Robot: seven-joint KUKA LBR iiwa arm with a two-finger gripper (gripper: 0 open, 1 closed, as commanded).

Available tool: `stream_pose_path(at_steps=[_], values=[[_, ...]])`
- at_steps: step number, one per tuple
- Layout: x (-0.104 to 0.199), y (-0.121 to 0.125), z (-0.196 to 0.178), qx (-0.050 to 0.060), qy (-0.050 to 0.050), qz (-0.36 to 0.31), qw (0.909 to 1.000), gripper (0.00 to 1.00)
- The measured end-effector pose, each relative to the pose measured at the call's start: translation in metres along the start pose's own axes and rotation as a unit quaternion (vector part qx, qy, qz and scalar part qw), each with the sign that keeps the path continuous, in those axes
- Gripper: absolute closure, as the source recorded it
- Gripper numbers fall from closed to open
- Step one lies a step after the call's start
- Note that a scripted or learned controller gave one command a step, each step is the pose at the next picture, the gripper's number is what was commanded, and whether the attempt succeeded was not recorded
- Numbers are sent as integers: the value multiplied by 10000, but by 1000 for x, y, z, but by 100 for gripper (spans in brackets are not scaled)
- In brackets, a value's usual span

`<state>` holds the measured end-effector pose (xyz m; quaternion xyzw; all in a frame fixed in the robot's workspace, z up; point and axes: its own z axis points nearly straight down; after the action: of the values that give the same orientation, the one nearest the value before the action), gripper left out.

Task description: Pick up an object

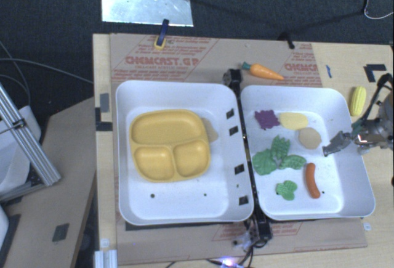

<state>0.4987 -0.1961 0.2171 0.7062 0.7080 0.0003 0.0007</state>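
Over the right edge of the right bin (354,196) I see my gripper (334,145) reaching in from the right, its tip hanging above bare white floor just right of the tan round piece (309,137). From this slanted view I cannot tell how far apart the fingers (337,141) stand, and I see nothing between them.

The toy foods lie spread in that same bin. At the far side a purple cluster (266,118) sits beside a yellow oblong piece (293,120), with the tan round piece just nearer than it. A leafy green piece (277,156) fills the middle, a small green floret (286,189) lies near the near wall, and an orange-red sausage (313,180) lies lengthwise to its right, apart from the gripper.

The left bin (132,199) holds a yellow divided tray (170,143). On the cardboard outside the bins I see a carrot (262,71) beyond the far rim and a corn cob (357,100) off the right bin's far right corner.
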Motion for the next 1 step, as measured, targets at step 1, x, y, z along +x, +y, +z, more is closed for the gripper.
stream_pose_path(at_steps=[1], values=[[41, -10, -117, -71, -10, -31, 10000, 0]])
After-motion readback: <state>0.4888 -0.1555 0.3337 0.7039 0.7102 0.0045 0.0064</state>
